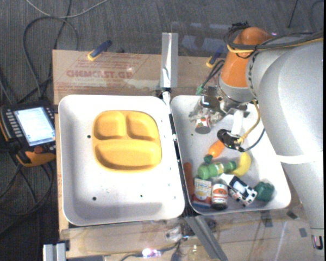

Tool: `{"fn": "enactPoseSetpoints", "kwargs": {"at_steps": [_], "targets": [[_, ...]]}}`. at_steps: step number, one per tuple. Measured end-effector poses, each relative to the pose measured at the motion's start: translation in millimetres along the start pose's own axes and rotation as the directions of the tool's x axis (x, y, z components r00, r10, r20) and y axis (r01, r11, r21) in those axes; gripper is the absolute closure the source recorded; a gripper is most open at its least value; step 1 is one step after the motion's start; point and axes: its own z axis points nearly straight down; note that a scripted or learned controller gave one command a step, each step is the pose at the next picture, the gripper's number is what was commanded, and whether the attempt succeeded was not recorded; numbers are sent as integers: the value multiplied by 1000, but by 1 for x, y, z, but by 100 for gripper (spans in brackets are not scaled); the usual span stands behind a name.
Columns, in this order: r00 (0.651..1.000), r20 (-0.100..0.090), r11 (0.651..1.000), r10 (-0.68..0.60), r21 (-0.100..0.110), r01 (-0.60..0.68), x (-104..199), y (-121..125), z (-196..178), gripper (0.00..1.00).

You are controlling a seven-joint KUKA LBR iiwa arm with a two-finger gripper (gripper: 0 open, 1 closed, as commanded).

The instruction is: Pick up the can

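A pendant (30,126) lies on the floor at far left. The left bin (76,200) holds a yellow tray (127,140). The right bin (277,197) holds the can (202,125) near its upper left, just below the hand (206,106); whether the hand is spread or pressed together cannot be told. Lower in this bin lie a carrot (215,148), a green bottle (212,170), a banana (242,163) and a jar (219,196).
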Motion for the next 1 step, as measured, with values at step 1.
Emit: {"fn": "enactPoseSetpoints", "kwargs": {"at_steps": [1], "targets": [[996,1,996,94,11,-94,32,-31,-117,100]]}}
